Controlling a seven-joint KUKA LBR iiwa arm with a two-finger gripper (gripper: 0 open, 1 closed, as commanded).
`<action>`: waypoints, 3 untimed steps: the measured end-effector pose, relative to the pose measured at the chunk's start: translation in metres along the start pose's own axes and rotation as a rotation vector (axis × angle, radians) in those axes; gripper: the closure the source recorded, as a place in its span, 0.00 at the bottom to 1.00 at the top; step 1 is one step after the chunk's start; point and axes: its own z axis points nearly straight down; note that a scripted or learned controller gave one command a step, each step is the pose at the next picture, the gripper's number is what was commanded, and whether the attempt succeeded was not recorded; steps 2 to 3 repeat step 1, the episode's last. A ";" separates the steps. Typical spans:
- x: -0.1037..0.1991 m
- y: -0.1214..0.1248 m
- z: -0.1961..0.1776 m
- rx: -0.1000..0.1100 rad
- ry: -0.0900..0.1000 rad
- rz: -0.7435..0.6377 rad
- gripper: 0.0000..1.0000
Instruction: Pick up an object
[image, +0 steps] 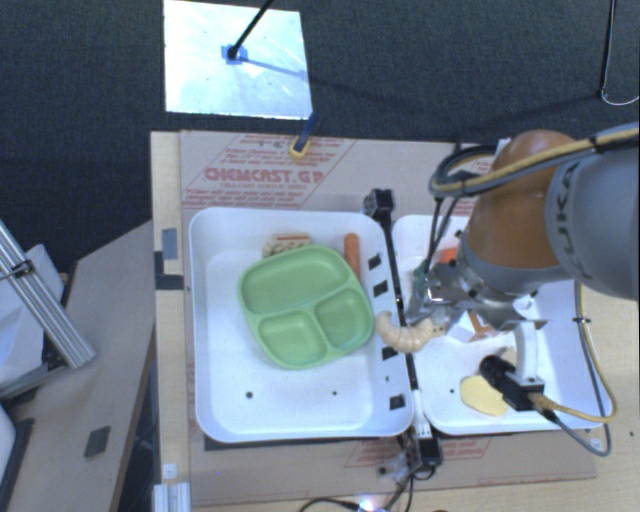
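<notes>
Grey two-finger gripper (432, 312) over divider between shallow white bins (215, 400); finger opening cannot tell. Pale curved banana-shaped toy (406, 335) at gripper's 7 o'clock, straddling divider, touching green three-compartment plastic tray (305, 305) at 3 o'clock

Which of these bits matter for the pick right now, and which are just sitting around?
In play:
hand, low at the divider between the bins
pale curved piece, lying across that divider just below it

Lying about:
green divided tray, left bin
orange stick beside the tray
yellow piece, right bin
</notes>
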 end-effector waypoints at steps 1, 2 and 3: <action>0.002 -0.001 0.001 0.000 0.000 -0.002 1.00; 0.002 -0.001 0.001 0.000 0.000 -0.002 1.00; 0.002 -0.001 0.001 0.000 0.000 -0.002 1.00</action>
